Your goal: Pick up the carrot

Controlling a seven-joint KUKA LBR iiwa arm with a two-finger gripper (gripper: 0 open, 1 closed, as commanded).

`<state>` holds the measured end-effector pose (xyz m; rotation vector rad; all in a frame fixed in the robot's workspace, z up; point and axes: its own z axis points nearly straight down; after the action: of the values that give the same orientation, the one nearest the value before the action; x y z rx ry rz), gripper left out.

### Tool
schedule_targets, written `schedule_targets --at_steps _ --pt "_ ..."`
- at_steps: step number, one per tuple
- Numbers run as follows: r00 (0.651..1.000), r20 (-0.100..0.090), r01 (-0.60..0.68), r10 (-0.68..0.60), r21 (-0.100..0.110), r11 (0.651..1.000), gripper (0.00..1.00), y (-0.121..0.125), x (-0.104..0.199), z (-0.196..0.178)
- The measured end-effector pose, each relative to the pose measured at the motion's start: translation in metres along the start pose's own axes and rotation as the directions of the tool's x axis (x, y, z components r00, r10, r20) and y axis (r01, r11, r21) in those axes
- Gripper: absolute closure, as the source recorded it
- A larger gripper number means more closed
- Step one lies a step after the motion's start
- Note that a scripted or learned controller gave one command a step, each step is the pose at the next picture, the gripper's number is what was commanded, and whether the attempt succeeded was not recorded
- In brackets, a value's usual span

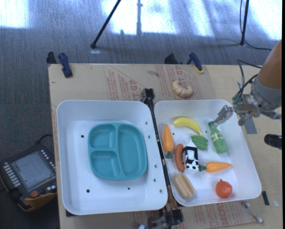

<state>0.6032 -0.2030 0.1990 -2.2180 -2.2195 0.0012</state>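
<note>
So far, nothing of the pick was done when you looked. One carrot (217,166) lay flat in the right bin (251,175), near its right wall, just right of the cow-patterned carton (190,159); a second carrot (167,138) lay by the bin's left wall, beside the hot dog (179,157). Your claw (237,118) hung over the far right corner of that bin, its fingers spread wide with nothing between them, just beyond the green bottle (217,137) and well apart from either carrot. By my judgement, the whole job was left: travel toward the near side, descend, close, lift. The left bin (66,128) held a teal tray (117,151).
</note>
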Motion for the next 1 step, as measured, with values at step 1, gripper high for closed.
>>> schedule_targets --at_steps 1 --pt "0.999 -0.001 0.042 -0.042 0.002 0.999 0.0 -0.0719 -0.0101 0.0852"
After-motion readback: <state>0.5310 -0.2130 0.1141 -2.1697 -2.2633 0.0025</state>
